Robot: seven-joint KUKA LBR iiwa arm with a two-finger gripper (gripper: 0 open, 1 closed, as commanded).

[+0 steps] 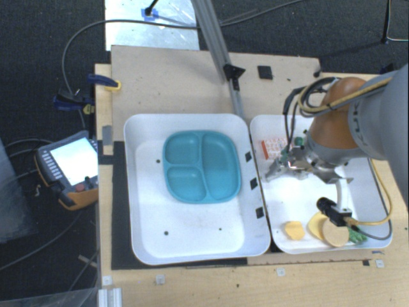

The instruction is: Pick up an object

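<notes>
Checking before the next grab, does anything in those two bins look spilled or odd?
Nothing looks spilled or damaged. The teal divided plate lies flat in the left bin; the yellow and tan pieces cluster in the right bin's near corner.

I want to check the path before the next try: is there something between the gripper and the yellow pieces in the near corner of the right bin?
Nothing visible blocks it. The gripper hangs over the right bin, and only bare white floor lies between it and the yellow pieces. The red-and-white packet sits on the far side.

A tan counter (pixel 192 75) carries two shallow white bins, touching side by side. The left bin (pixel 144 229) sits beside the right bin (pixel 281 200). A small black square (pixel 265 72) lies near the counter's far edge.
</notes>
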